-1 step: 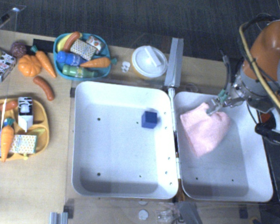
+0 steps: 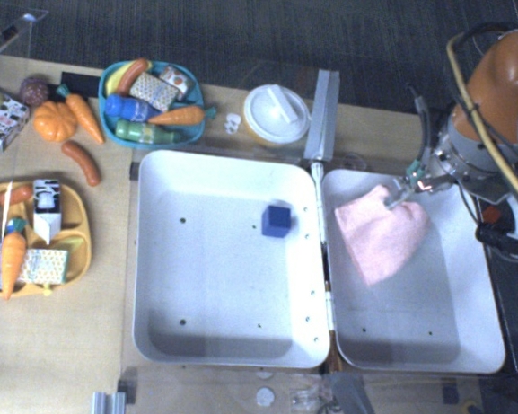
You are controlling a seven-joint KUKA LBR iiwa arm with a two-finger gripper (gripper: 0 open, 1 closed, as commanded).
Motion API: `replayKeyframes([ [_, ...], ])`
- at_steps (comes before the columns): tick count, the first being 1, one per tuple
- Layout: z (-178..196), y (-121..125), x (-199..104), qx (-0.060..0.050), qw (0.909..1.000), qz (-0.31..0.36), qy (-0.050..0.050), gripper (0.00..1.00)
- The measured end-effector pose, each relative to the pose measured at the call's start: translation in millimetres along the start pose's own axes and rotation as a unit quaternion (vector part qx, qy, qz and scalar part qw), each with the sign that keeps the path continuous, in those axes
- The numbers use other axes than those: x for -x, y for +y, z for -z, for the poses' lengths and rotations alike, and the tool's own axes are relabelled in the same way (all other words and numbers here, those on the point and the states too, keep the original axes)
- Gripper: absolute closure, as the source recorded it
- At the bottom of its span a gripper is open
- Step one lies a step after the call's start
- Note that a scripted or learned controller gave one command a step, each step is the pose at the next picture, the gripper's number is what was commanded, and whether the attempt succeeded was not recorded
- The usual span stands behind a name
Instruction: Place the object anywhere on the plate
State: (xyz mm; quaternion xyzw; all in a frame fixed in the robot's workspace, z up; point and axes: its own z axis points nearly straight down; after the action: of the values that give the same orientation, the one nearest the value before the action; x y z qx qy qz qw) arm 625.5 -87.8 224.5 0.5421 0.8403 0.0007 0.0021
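The arm (image 2: pixel 509 79) reaches in from the right, and its gripper (image 2: pixel 402 194) sits over the upper part of the right bin (image 2: pixel 463 346). The gripper's tip meets the top corner of a pink cloth (image 2: pixel 380 239), which lies in the upper left part of that bin, its upper end drawn to a peak at the tip. Whether the cloth is actually pinched cannot be told from this view.

A small blue cube (image 2: pixel 278 219) rests in the left bin (image 2: pixel 185 330), near its upper right corner, well apart from the gripper and across the divider between the 2 bins.

Behind the bins stands a round white and yellow dish (image 2: pixel 277 115). On the bench to the left are a blue bowl (image 2: pixel 153 102) and a yellow tray (image 2: pixel 27 240), both holding toy food.
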Motion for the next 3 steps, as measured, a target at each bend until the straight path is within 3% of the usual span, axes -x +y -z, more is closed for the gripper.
replayKeyframes([
  [1,0,-5,-47,0.0,0.9797,0.201,0.001,1.0],
  [2,-10,-1,-97,0.0,0.9201,0.392,0.001,1.0],
  [3,3,8,-152,0.002,0.8403,0.542,0.0,1.0],
])
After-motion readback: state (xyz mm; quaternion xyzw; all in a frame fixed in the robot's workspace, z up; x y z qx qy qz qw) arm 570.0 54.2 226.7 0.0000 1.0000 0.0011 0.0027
